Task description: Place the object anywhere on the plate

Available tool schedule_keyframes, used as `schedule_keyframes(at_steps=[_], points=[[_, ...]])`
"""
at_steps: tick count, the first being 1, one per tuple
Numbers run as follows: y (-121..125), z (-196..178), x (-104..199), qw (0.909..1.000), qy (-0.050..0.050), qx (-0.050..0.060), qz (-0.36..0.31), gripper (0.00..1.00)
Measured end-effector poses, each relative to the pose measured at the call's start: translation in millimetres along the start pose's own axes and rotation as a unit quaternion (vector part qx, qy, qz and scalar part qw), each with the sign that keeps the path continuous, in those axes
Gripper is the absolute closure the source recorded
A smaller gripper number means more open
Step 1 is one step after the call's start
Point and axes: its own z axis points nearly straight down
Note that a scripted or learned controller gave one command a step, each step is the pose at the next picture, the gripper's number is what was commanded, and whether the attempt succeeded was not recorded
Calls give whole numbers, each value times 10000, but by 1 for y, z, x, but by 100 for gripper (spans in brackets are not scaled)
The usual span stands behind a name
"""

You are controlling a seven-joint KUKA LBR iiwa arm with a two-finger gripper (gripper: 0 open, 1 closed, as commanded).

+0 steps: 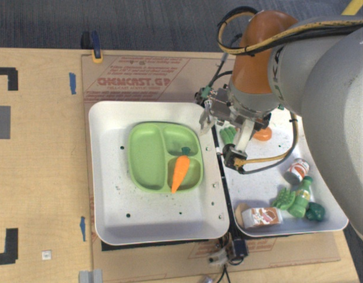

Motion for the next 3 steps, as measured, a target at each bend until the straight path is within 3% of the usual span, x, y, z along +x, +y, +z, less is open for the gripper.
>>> schedule_keyframes(at_steps=[1,2,3], points=[[0,0,0,10000,0,0,0,0],[0,-10,1,10000,0,-1,-5,100],[0,-10,1,10000,-1,1,-5,0]])
